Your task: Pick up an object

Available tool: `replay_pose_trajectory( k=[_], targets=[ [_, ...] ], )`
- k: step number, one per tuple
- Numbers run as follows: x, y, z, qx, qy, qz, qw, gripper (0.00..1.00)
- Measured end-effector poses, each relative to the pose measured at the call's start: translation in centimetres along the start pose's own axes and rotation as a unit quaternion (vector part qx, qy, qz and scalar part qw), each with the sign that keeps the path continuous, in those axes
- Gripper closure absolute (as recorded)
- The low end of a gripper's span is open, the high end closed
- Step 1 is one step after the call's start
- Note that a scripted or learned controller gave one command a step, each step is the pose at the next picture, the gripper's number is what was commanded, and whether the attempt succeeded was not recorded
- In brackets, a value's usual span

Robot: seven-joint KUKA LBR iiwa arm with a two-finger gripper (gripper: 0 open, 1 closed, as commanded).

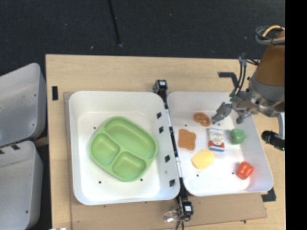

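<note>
Carton (217, 140): lying in right bin (254, 183), long axis running up-down in view, between green item (237, 136) and toast (186, 139). Sitting just below gripper (231, 113), slightly leftward. Fingers spread apart, clamping nothing. Calling for a short descent, probably.

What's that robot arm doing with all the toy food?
The robot arm's gripper hangs over the right bin, with open fingers holding nothing. Below it lie a pretzel, a toast slice, a small carton, a green toy, a yellow piece and a red pepper. In the left bin sits a green divided plate. It hasn't picked anything up yet.
</note>
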State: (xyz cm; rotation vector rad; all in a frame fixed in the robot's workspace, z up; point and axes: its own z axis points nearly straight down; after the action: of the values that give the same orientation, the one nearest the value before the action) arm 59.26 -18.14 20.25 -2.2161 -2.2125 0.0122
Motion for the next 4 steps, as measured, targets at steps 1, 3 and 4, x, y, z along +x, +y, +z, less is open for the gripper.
replay_pose_trajectory(
  k=[1, 3, 4],
  targets=[
    [0.0, 0.3, -0.8, -0.007, -0.001, -0.001, 1.0, 0.0],
    [-0.4, 0.8, 10.4, -0.005, -0.002, 0.0, 1.0, 0.0],
    [-0.5, 0.9, 9.0, -0.008, -0.002, 0.001, 1.0, 1.0]
  ],
)
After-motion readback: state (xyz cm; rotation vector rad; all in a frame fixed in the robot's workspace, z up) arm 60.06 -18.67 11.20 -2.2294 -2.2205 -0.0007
